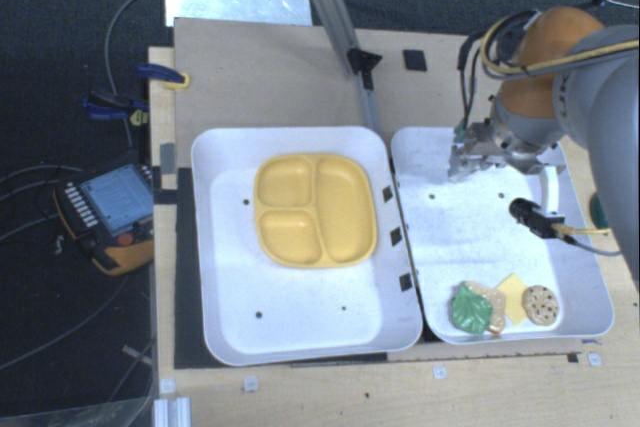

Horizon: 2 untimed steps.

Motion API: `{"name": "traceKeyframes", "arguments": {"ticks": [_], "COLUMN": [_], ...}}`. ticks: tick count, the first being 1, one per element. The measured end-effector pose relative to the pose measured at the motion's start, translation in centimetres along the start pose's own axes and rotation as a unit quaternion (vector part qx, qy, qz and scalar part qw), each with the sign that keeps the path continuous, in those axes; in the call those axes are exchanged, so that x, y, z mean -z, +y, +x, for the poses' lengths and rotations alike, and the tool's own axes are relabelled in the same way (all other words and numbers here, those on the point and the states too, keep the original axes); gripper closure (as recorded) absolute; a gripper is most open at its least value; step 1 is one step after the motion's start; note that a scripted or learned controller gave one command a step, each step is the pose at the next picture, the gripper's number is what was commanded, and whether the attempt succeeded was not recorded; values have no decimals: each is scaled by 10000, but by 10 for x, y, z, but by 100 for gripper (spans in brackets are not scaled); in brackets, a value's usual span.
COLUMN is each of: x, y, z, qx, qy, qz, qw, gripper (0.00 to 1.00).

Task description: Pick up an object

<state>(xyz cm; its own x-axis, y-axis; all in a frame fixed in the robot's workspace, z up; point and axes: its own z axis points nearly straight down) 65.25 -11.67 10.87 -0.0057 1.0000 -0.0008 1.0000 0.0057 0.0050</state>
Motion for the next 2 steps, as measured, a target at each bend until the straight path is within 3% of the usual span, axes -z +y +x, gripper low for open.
{"name": "traceKeyframes", "arguments": {"ticks": [2], "x": [102], "y": [9], "z": [-12], "qx": [-15], "qy": [-4], "qz": [-12], "qw": [10000], "gripper": [100]}}
